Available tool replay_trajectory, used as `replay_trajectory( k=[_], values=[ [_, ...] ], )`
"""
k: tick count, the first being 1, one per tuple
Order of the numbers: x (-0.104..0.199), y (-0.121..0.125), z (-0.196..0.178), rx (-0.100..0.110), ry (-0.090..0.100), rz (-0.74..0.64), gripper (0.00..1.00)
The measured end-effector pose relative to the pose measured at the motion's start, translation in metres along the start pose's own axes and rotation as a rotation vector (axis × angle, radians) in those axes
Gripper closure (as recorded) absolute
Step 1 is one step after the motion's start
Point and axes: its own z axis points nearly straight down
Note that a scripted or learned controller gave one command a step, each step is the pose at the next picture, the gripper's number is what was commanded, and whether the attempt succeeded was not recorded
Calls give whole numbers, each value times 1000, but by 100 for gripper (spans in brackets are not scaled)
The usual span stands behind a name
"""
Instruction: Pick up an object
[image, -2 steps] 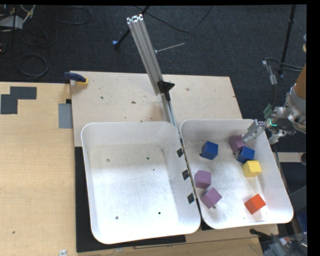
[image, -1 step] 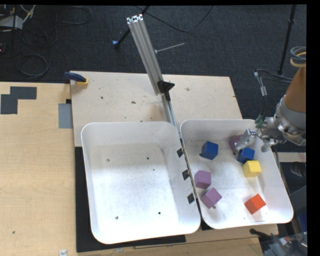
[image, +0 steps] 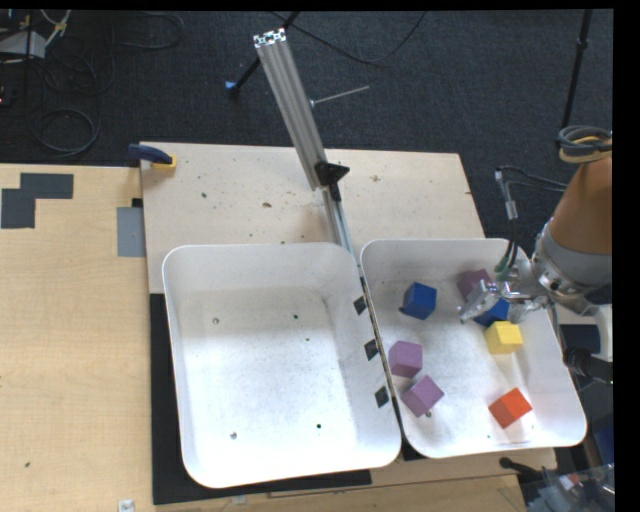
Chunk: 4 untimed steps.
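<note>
A blue cube (image: 492, 313) was seen right under the gripper (image: 487, 301) in the right bin (image: 560, 420), yellow cube (image: 504, 336) touching it at 5 o'clock. How wide the pincer was couldn't be told. A second blue cube (image: 420, 299) sat at 9, orange cube (image: 511, 408) at 6.

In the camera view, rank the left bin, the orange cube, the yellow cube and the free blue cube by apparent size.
1. left bin, largest by far.
2. orange cube and free blue cube: alike, not ranked.
3. yellow cube, slightly smaller, though the margin is thin.
</note>
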Motion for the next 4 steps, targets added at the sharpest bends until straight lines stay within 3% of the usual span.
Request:
replay_trajectory(
  k=[1, 2, 3, 4],
  values=[
    [4, 2, 64, 2, 1, 3, 0],
    [2, 3, 50, -4, -1, 8, 100],
    [0, 5, -13, -12, -3, -2, 100],
    [-1, 6, -36, -9, -2, -1, 100]
  ],
)
